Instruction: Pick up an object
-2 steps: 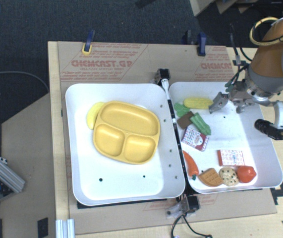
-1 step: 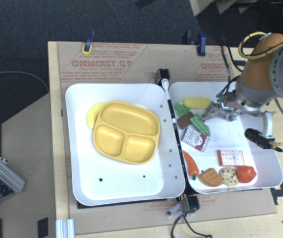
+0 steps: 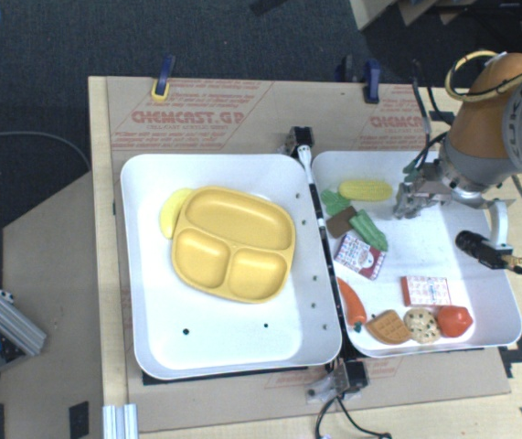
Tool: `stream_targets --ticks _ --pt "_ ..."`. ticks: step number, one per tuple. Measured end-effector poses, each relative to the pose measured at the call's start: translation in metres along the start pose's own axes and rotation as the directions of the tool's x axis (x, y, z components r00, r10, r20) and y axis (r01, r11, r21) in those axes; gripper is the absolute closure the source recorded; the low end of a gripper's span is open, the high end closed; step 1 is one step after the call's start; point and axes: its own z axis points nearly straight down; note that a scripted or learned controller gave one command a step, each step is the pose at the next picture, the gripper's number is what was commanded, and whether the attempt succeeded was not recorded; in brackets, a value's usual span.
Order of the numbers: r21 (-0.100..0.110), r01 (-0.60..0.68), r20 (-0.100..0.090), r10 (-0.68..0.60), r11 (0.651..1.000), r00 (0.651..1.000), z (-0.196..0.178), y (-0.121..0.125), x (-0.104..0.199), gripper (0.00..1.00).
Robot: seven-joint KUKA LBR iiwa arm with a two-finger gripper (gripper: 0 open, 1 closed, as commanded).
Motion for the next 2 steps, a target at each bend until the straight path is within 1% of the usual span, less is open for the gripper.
stream_targets --ticks 1,2 --pt "-0.005 -0.001 0.002 0.001 1.000 1.000 -0.045 0.002 -0.005 1.00" --pt "-0.006 0.001 0.002 -0.001 1.000 1.000 -0.090 0.007 -0.001 1.00"
